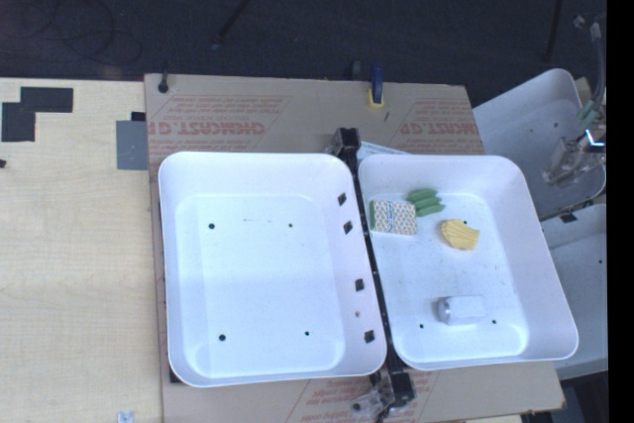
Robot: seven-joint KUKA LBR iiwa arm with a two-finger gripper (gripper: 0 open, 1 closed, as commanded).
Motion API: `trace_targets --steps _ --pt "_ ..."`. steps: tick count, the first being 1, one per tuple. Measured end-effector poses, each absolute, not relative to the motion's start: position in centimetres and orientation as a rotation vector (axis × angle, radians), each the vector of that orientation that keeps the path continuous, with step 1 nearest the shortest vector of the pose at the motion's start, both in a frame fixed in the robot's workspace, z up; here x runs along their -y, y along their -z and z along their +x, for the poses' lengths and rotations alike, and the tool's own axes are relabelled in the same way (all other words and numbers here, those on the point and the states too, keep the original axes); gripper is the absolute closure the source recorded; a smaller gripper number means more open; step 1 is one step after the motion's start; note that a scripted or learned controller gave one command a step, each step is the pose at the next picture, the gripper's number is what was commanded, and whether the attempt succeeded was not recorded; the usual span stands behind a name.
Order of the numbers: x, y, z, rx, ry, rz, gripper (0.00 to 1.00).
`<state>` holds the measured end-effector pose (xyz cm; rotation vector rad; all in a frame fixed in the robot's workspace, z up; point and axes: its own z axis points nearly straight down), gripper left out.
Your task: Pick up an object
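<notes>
The right bin (pixel 535 243) holds several small objects. A green pod-shaped item (pixel 425 202) lies near its far side, with a pale speckled packet (pixel 393 216) just left of it. A yellow lumpy piece (pixel 460 234) rests to the right of the packet. A small white cylinder (pixel 462 309) lies near the bin's front. The left bin (pixel 198 183) sits beside it.
Both bins rest on a brown cardboard sheet (pixel 248 119) over a light wooden bench (pixel 69 263). Black clips (pixel 349 227) run along the seam between the bins. A grey-white machine part (pixel 555 129) stands at the right edge.
</notes>
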<state>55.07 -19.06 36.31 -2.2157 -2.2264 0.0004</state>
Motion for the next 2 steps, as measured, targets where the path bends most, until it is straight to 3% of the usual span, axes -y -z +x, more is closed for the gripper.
trace_targets --steps 1,2 --pt "21.5 -39.7 47.3 2.217 -0.001 -2.226 1.00" --pt "13.2 -42.3 50.6 2.230 0.002 -2.214 1.00"
